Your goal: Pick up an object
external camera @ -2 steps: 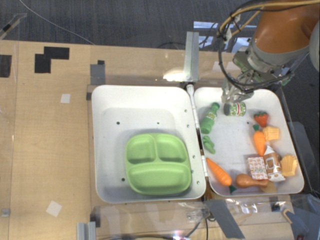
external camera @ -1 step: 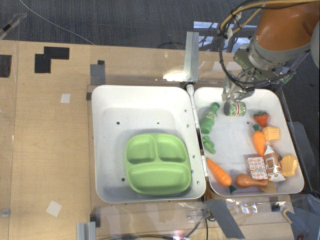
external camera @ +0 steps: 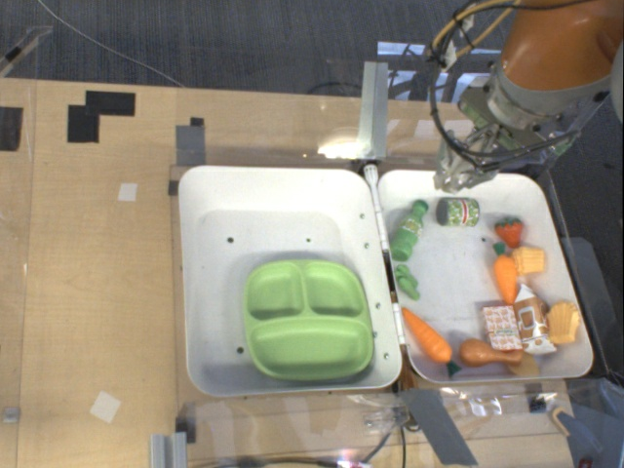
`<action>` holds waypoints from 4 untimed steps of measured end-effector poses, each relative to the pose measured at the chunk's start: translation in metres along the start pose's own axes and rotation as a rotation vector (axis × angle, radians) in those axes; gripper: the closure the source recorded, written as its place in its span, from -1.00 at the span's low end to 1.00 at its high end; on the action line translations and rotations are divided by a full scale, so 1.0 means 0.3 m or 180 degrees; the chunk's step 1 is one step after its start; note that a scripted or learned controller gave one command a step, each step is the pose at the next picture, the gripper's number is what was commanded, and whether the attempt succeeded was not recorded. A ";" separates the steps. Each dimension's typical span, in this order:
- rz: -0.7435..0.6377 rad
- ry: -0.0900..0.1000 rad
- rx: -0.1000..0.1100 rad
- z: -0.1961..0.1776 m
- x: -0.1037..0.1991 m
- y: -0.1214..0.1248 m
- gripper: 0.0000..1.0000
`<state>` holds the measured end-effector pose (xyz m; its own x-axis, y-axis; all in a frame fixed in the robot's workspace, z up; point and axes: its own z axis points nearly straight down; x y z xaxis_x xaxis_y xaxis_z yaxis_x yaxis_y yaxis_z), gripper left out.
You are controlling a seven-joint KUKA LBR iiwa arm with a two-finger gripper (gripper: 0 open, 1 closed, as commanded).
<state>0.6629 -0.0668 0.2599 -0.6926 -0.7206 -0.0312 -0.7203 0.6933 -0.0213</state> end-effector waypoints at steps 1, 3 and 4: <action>0.0010 -0.0031 0.0020 -0.045 -0.010 -0.003 1.00; 0.0034 -0.0094 0.0059 -0.136 -0.031 -0.007 1.00; 0.0046 -0.0127 0.0080 -0.182 -0.041 -0.010 1.00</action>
<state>0.6715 -0.0606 0.3150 -0.7005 -0.7101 -0.0714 -0.7088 0.7039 -0.0458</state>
